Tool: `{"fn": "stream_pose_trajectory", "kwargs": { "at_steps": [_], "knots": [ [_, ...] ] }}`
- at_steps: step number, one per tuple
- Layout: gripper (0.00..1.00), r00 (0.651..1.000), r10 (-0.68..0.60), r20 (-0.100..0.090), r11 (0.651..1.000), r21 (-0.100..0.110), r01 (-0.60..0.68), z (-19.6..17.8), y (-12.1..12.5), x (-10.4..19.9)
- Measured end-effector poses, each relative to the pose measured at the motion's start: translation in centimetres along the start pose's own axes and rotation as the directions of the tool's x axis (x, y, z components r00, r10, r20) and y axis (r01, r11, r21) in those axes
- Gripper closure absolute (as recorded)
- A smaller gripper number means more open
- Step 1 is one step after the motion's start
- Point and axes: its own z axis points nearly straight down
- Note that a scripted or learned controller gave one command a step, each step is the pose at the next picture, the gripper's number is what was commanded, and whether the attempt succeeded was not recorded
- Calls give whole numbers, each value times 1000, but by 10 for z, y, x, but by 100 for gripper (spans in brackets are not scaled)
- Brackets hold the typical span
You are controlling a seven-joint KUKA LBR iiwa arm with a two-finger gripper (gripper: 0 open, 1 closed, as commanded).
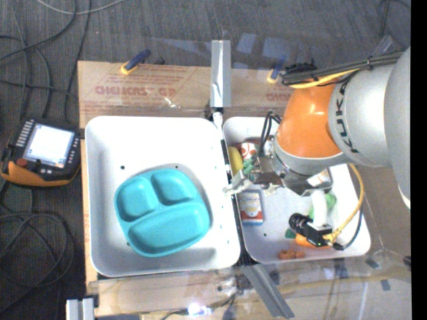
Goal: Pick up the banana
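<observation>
The end effector (248,177) hangs low in the right bin (347,249) beside the banana (235,160); its grip state seems unreadable here.

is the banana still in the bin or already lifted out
In the bin. The banana lies by the right bin's left wall, partly under the arm's wrist; whether the gripper touches it cannot be told.

Two shallow white plastic bins (100,179), side by side. In the left one, a turquoise three-section plate (163,211). In the right one, at its upper left, a yellow banana (235,159); below that, a small box (251,206) in blue, white and red. Grey arm (373,112) with an orange band. Brown cardboard surface (153,89) with faded red lettering.
</observation>
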Motion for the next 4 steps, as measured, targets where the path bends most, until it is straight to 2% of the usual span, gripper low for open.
{"fn": "stream_pose_trajectory", "kwargs": {
  "at_steps": [1, 2, 4],
  "knots": [
    [0, 991, 134, 16, 991, -22, -134, 44, -11, 71],
    [0, 970, 240, 23, 970, -52, -239, 56, -9, 70],
    [0, 951, 309, 22, 950, -58, -307, 59, -8, 71]
  ]
}}
